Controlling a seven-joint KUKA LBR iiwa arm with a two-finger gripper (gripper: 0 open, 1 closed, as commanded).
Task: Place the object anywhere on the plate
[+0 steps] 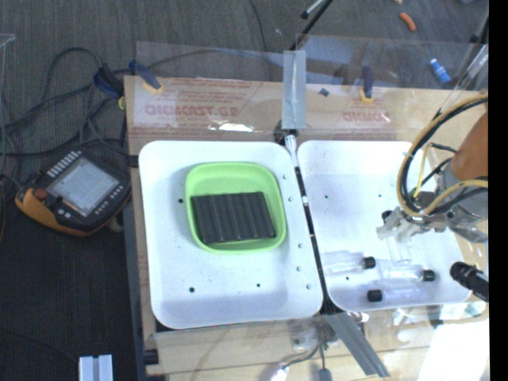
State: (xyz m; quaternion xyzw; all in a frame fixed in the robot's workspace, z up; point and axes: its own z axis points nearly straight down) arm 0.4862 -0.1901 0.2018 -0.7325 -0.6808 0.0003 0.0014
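A green square plate [232,178] lies in the left white bin [163,213], toward its back. A dark grey ribbed rectangular object [232,218] rests flat on the plate, covering its front half. My gripper [397,232] hangs low over the right white bin [341,169], near that bin's right side and well away from the plate. It looks translucent and blurs into the bin floor. I see nothing held in it.
Several clear pieces with black caps [357,263] lie on the right bin's floor in front of the gripper. Yellow and black cables [414,173] loop off the arm at the right. A teach pendant [75,190] lies on the floor to the left.
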